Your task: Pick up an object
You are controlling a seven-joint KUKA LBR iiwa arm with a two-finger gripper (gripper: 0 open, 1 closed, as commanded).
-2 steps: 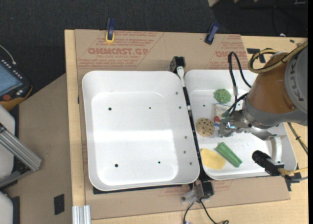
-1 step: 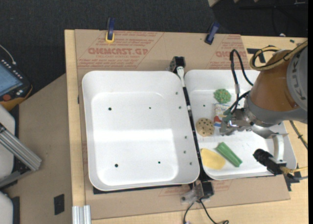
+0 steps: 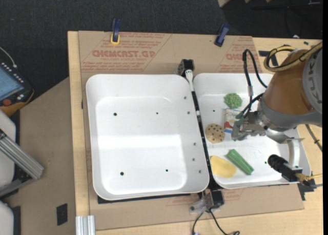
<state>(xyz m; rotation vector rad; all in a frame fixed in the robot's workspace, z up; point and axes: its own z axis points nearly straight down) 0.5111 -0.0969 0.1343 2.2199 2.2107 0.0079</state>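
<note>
Two shallow white bins stand side by side on one cardboard sheet [image 3: 82, 64] printed in red, which is pinned at its far edge by two clamps, one blue and yellow [image 3: 115, 32] and one blue [image 3: 222, 34]. The left bin [image 3: 138, 141] shows four small dark dots [image 3: 115, 114] on its floor, set roughly as the corners of a rectangle. The right bin [image 3: 215, 87] contains five loose objects, one of each kind. One green knobbly ball [image 3: 233, 99] lies toward the far side. One speckled brown disc [image 3: 215, 133] lies near the wall shared with the left bin. One yellow lump [image 3: 223, 167] lies at the near side. One green bar [image 3: 240, 161] lies aslant just beside the lump, on the lump's right. One small red-and-blue item [image 3: 230, 121] lies between the ball and the disc, partly hidden, its kind not discernible. The single arm [image 3: 287, 95], grey with an orange-brown section, reaches in from the right over the right bin. Its gripper [image 3: 240, 130] sits low above the middle of that bin, just right of the disc and close against the red-and-blue item. Whether the gripper is wide, narrow or holding anything cannot be told from this angle, and contact with any object cannot be made out. All five candidate objects for the pick lie in the right bin.
</note>
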